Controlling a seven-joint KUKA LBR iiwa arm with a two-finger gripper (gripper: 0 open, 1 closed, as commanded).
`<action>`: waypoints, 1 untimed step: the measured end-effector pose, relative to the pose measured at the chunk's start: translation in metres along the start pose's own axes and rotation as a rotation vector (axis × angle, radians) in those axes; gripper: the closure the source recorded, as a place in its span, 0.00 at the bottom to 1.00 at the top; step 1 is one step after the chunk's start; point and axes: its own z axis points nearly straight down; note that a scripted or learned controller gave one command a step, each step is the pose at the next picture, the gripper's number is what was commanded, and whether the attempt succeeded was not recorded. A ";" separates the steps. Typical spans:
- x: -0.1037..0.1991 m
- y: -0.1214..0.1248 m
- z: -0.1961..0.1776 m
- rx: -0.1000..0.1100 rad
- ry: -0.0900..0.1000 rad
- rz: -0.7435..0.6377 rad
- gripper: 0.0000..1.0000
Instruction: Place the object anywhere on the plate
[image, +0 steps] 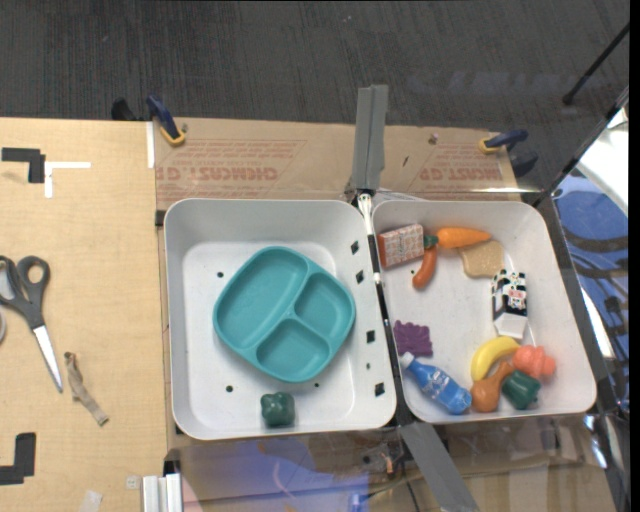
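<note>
A teal divided plate (285, 313) is seen in the left bin (190, 400), a green toy (277, 408) just beside it (toy foods (495, 356) are gathered in the right bin (455, 300)).

Red print on cardboard sheet (300, 165) behind bins, upside down as seen: left stretch reads roughly "CHEMCAST GP", letters faint, reading uncertain. Second red print on cardboard right of grey post (369, 140), also inverted, too blurred to read. Small red box (401, 244) in right bin bears printing, illegible. Blue bottle (437, 384) label unreadable.
</note>
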 end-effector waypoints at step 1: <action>0.002 -0.001 -0.007 0.008 0.003 0.003 1.00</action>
